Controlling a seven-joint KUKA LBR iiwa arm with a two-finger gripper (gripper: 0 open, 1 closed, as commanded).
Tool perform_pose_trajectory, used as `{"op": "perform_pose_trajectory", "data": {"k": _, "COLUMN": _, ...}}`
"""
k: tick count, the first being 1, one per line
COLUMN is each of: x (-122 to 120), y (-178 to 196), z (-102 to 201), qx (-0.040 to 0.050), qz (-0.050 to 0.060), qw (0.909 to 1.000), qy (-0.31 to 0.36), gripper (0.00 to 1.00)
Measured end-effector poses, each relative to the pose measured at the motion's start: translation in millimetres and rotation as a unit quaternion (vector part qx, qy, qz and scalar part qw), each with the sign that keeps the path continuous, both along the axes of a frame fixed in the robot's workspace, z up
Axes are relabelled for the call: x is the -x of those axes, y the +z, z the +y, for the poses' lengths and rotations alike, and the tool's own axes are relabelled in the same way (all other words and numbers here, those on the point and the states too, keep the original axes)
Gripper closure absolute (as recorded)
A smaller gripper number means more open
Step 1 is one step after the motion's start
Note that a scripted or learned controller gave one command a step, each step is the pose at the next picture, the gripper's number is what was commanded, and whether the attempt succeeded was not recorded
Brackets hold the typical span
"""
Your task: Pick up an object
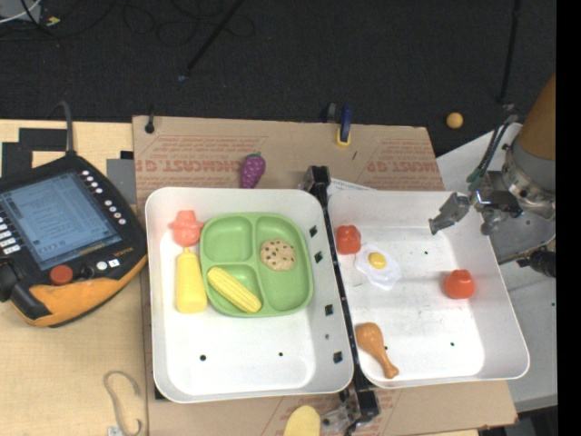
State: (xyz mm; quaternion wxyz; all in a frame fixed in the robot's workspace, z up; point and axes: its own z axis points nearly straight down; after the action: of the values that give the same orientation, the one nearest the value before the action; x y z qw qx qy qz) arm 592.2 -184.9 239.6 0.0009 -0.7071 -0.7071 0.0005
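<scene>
Gripper [465, 209] spread, holding nothing, near red tomato [459, 284]: likely light, hard, slick plastic; best pinched across its middle

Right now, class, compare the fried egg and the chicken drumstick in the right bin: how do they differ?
The fried egg is white with a yellow yolk; the chicken drumstick is tan-brown throughout. The egg is flat and roundish; the drumstick is long, with a fat end and a thin end. The egg lies near the bin's middle, the drumstick at its front left corner. Both are toy foods lying loose in the right bin.
</scene>
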Motion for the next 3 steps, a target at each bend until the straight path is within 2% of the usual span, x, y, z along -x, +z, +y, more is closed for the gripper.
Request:
{"op": "perform_pose_trajectory", "data": {"k": 1, "x": 7, "y": -61, "z": 8, "qx": -0.0010, "qz": 0.003, "qw": 1.0000, "qy": 0.001, "gripper": 0.00}}
{"op": "perform_pose_trajectory", "data": {"k": 2, "x": 6, "y": -121, "z": 2, "qx": -0.0006, "qz": 0.002, "qw": 1.0000, "qy": 0.001, "gripper": 0.00}}
{"op": "perform_pose_trajectory", "data": {"k": 3, "x": 5, "y": -153, "z": 5, "qx": 0.0000, "qz": 0.000, "qw": 1.0000, "qy": 0.001, "gripper": 0.00}}
